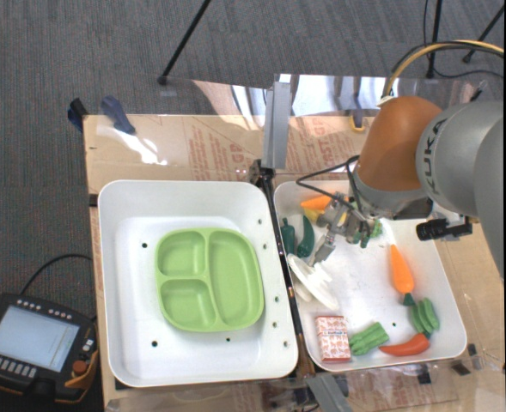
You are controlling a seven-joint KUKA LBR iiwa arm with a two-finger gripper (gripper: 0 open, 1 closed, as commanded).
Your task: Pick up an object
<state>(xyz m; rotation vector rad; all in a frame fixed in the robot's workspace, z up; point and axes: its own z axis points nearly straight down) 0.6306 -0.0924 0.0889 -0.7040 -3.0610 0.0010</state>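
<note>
Objects for picking lie in the right bin (455,312): a carrot (401,270) at 3 o'clock, a red chili (405,346) and pink carton (332,337) near 6 o'clock, white utensils (313,283) at 9 o'clock. The gripper (345,227) hovers at the bin's 11 o'clock area; whether the fingers are apart or together cannot be told. A green divided plate (210,279) sits centred in the left bin (119,316).

Dark grey ribbed carpet (81,41) is covering the floor. Thin black tripod legs (188,33) are standing on it behind the brown cardboard-topped bench (192,140).
</note>
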